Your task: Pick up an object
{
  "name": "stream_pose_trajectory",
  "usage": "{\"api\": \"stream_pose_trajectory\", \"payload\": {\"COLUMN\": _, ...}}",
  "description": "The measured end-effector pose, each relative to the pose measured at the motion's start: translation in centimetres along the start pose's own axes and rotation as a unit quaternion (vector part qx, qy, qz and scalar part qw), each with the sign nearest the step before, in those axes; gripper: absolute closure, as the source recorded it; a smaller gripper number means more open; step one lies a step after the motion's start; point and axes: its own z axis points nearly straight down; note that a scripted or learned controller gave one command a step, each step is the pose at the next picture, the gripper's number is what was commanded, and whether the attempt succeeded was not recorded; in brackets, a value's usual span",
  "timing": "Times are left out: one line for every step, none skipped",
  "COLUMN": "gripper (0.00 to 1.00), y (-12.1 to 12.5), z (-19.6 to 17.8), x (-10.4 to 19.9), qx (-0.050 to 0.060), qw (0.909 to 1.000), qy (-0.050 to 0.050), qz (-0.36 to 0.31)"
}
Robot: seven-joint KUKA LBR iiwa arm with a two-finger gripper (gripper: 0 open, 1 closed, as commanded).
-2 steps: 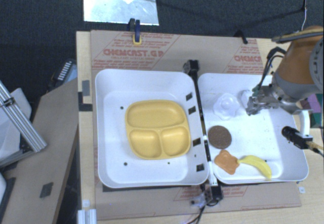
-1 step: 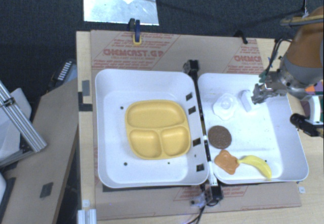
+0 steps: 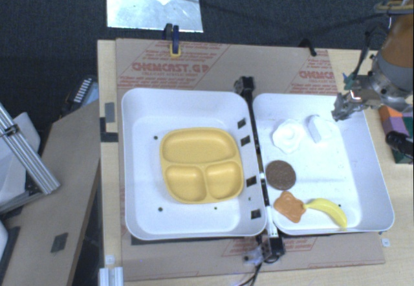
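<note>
Over the far right corner of the right bin [image 3: 378,168] hangs the gripper [image 3: 341,112], above the rim and clear of everything inside; whether it is parted or closed I cannot tell, since it shows as a small dark cluster at the end of the grey wrist, and nothing can be seen in its grasp. All the candidates for picking lie in that right bin: a small white block [image 3: 314,128] nearest the gripper, a crumpled white piece [image 3: 287,136] just beside it, a brown round disc [image 3: 281,175] further toward the front, and at the front an orange lump [image 3: 289,206] touching the stem end of a banana [image 3: 328,211]. The white block seems the likeliest target, being closest and standing apart enough to be approached. The left bin [image 3: 139,149] holds a yellow divided tray [image 3: 197,165], probably there as a receiving place; it lies well apart from the arm.
</note>
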Motion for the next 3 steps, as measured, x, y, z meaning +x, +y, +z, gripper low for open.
{"api": "stream_pose_trajectory", "payload": {"gripper": 1.00, "y": -0.5, "z": -0.7, "x": 5.2, "qx": 0.003, "qw": 1.0000, "qy": 0.002, "qz": -0.002}}
{"api": "stream_pose_trajectory", "payload": {"gripper": 1.00, "y": -0.6, "z": -0.6, "x": 11.1, "qx": 0.003, "qw": 1.0000, "qy": 0.002, "qz": -0.003}}
{"api": "stream_pose_trajectory", "payload": {"gripper": 1.00, "y": -0.7, "z": 0.2, "x": 17.0, "qx": 0.003, "qw": 1.0000, "qy": 0.002, "qz": -0.003}}
